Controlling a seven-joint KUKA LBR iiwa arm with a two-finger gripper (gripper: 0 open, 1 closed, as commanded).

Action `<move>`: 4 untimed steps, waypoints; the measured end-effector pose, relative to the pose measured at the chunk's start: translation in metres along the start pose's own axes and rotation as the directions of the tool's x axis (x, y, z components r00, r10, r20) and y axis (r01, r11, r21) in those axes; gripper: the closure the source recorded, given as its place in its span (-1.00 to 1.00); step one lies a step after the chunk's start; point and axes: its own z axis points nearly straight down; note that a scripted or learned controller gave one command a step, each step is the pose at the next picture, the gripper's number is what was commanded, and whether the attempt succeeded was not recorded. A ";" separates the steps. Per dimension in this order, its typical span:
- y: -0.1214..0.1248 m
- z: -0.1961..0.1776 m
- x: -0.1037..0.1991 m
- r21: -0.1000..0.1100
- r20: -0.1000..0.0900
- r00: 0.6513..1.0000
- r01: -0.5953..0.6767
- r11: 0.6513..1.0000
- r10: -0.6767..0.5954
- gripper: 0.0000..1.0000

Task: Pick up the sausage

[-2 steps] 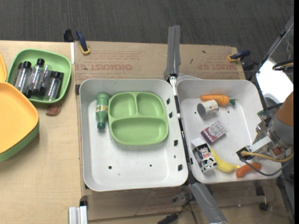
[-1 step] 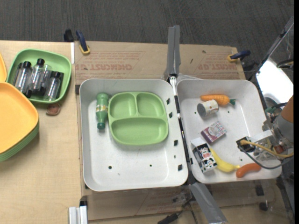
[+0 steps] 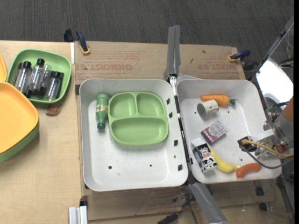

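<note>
The sausage (image 3: pixel 247 170), a short orange-red link, lies near the front right corner of the right bin (image 3: pixel 243 92), touching the tip of a yellow banana (image 3: pixel 222 163). My gripper (image 3: pixel 270 146) hangs low over the bin's right edge, just behind and to the right of the sausage. Nothing is seen held in it.
The right bin also holds a carrot (image 3: pixel 216 98), a white cup (image 3: pixel 207 108), a small purple card box (image 3: pixel 213 132) and a black-and-white box (image 3: pixel 203 157). In the left bin (image 3: pixel 93 162) are a green divided plate (image 3: pixel 138 117) and a green bottle (image 3: pixel 101 110). Plates and a tray of bottles sit far left.
</note>
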 end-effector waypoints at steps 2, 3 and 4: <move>-0.001 -0.015 -0.002 0.005 0.010 1.000 0.008 1.000 -0.008 1.00; -0.001 -0.023 -0.002 0.007 0.013 1.000 0.012 1.000 -0.013 1.00; -0.002 -0.030 -0.003 0.009 0.018 1.000 0.017 1.000 -0.017 1.00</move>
